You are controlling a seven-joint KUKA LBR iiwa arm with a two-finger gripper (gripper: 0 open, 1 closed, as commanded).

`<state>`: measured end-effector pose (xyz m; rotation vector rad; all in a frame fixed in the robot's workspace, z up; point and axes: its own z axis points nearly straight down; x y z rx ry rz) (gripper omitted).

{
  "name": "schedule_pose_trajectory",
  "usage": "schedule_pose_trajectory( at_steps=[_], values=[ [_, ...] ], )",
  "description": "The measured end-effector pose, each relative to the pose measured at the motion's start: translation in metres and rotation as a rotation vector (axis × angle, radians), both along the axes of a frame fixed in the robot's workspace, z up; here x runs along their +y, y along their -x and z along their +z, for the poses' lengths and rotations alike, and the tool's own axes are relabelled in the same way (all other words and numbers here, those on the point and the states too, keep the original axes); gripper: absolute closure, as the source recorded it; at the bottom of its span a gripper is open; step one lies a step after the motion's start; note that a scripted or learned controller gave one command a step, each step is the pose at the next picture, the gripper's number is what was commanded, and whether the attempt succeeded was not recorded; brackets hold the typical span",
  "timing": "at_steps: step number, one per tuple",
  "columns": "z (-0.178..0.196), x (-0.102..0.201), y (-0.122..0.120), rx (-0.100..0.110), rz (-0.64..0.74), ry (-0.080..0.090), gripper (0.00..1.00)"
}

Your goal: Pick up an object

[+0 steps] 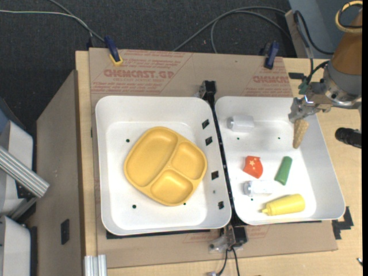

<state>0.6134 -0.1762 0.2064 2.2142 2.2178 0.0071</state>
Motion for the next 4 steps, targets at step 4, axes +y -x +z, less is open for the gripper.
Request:
schedule_pose_trajectory(
  at_steps=[4],
  values=[
    [0.022,0.146,0.057,0.013,0.004,-0.006,1.00]
  ],
)
